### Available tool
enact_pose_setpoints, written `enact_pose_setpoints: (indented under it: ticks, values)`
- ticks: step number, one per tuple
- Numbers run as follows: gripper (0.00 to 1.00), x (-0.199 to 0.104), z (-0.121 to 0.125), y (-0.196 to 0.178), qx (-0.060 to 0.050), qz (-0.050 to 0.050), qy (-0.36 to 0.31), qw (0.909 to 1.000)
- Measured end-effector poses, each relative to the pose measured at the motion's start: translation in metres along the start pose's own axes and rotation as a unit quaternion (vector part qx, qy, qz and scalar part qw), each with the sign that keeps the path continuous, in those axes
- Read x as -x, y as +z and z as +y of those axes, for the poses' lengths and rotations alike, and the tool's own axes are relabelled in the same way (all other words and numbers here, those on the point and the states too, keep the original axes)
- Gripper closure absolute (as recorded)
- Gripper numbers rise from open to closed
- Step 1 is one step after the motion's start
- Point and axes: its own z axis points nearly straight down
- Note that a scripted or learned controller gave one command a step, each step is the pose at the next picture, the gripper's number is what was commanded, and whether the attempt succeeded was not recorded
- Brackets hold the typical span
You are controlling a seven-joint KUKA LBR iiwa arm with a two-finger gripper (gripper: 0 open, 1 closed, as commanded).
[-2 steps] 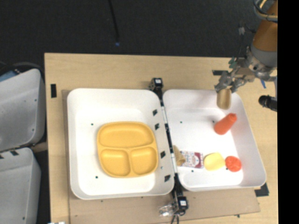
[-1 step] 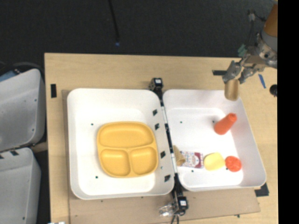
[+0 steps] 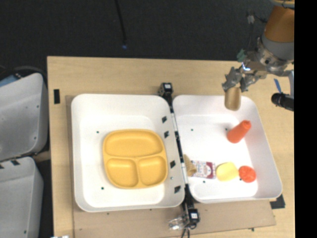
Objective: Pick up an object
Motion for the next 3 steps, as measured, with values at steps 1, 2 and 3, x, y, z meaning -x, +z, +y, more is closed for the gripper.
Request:
enact_pose_setpoints:
  ticks: [1, 2, 3]
  values:
    - [1.0, -0.044, -0.017, 0.002, -0.001, 0.001, 0.0, 1.0]
    - [1.0, -0.096, -0.027, 0.022, -0.001, 0.0, 0.0, 1.0]
    - [1.0, -0.148, -0.034, 0.038, -0.001, 0.001, -0.001, 1.0]
